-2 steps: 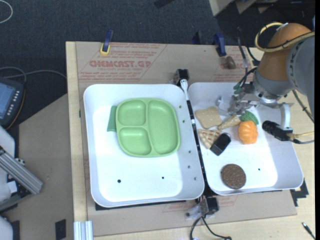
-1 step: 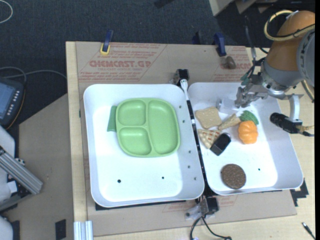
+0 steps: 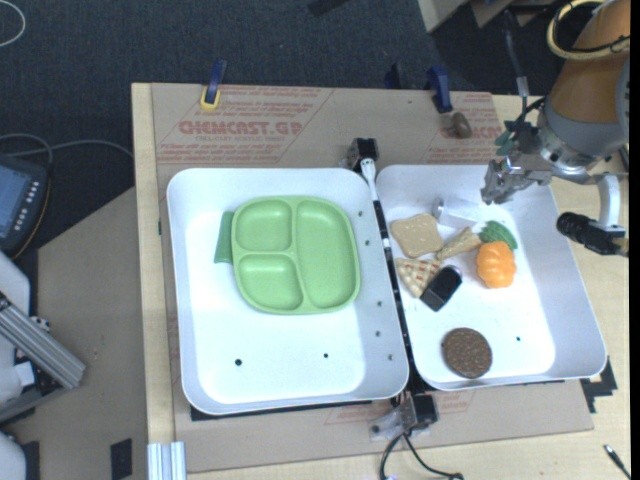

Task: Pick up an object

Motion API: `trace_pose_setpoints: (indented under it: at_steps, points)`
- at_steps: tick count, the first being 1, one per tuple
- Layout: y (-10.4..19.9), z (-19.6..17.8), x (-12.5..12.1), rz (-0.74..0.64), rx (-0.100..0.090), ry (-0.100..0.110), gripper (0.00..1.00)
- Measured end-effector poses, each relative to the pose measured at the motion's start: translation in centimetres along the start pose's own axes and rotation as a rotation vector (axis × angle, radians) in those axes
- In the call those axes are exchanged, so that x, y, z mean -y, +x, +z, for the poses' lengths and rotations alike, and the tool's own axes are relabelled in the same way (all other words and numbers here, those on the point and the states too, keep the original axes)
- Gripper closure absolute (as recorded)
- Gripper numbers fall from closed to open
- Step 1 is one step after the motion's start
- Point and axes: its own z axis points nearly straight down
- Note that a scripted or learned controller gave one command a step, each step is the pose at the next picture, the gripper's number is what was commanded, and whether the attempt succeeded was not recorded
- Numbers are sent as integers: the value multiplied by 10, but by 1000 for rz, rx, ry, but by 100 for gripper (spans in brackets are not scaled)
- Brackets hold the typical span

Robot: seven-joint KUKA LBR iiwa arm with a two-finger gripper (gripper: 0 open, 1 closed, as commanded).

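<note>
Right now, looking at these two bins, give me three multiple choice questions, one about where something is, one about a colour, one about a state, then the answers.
1. Where does the divided plate lie?
A. In the left bin
B. In the right bin
C. On the bench outside the bins

2. What colour is the divided plate?
A. Blue
B. Green
C. Red

3. How does the round brown cookie stand to the gripper?
A. Lifted above the bin by the gripper
B. Lying on the bin floor, apart from the gripper
C. Stacked on the divided plate

Answers:
1. A, the plate lies on the floor of the left bin.
2. B, it is pale green all over.
3. B, the cookie lies near the front of the right bin, while the gripper hangs over the far end.
</note>
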Motion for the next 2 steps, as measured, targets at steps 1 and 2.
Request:
trace_pose_setpoints:
  at_steps: [1, 2]
  points:
    - [0, -42, -1, 0, 0, -1, 100]
    - [43, -37, 21, -4, -4, 8, 100]
